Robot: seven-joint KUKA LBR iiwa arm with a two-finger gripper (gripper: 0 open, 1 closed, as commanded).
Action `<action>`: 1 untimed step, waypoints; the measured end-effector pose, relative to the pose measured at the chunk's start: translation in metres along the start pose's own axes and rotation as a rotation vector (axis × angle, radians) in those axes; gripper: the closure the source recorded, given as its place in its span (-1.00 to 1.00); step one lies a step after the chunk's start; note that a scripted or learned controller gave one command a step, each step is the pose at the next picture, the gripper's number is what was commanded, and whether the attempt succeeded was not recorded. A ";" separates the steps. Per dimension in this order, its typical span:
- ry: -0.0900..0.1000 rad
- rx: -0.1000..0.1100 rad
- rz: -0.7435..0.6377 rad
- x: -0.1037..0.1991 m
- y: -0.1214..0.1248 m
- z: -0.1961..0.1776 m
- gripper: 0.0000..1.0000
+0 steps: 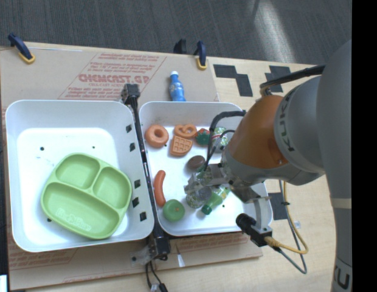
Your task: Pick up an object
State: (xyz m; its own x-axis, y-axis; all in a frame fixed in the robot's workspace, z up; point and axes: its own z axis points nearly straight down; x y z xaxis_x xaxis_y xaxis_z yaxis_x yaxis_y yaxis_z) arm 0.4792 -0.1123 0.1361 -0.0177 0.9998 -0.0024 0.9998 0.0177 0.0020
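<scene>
Dark grey carpet surrounds a cardboard-topped bench (109, 81) bearing two shallow white bins side by side. On the left, the first white bin (30, 117) holds a light green three-compartment plastic plate (86, 194). To its right, the second white bin (167, 109) holds an orange toy doughnut (156, 135), a tan waffle piece (181, 146), a pretzel-shaped piece (186, 130), a brown rounded lump (196, 162), a red-orange toy sausage (160, 187), a round green toy fruit (174, 210) and a small green bottle-like piece (214, 201). Down in this bin, the grey arm's two-finger gripper (199, 188) sits just beside the green bottle-like piece; whether it is spread or pinching anything I cannot tell. A blue and white bottle (176, 86) lies on the cardboard behind the bins.
</scene>
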 end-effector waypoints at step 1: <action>-0.002 -0.001 -0.006 0.000 0.001 -0.010 1.00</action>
State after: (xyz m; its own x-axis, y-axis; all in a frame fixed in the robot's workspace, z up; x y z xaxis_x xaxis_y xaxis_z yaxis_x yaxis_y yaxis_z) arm 0.4804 -0.1123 0.1462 -0.0236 0.9997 -0.0044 0.9997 0.0236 0.0033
